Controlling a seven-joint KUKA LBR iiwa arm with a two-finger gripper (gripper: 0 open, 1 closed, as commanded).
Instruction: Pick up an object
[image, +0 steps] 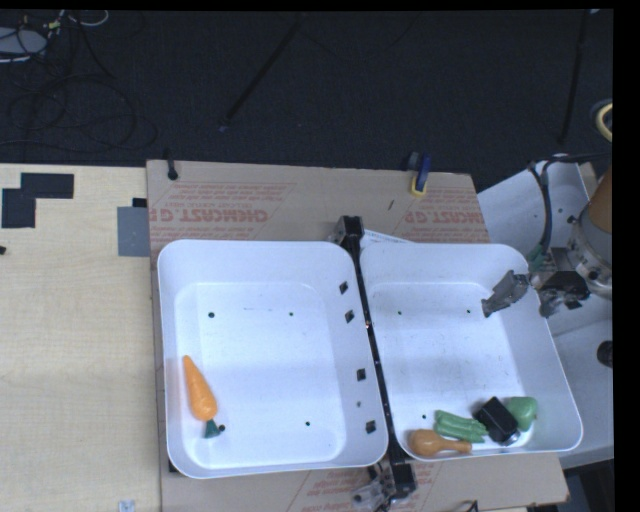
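An orange carrot with a small green stub lies near the front left of the left bin. In the front right corner of the right bin sit a green pod-shaped toy, a black block, a rounded green piece and a tan pear-shaped toy, bunched together. My gripper hovers over the right bin's right rim, open, with nothing between its fingers. It is well behind the cluster of toys.
Both bins rest on a cardboard sheet on the bench. A black divider strip runs between the bins. A blue and yellow clamp stands at the cardboard's far edge. Cables hang near the arm at the right.
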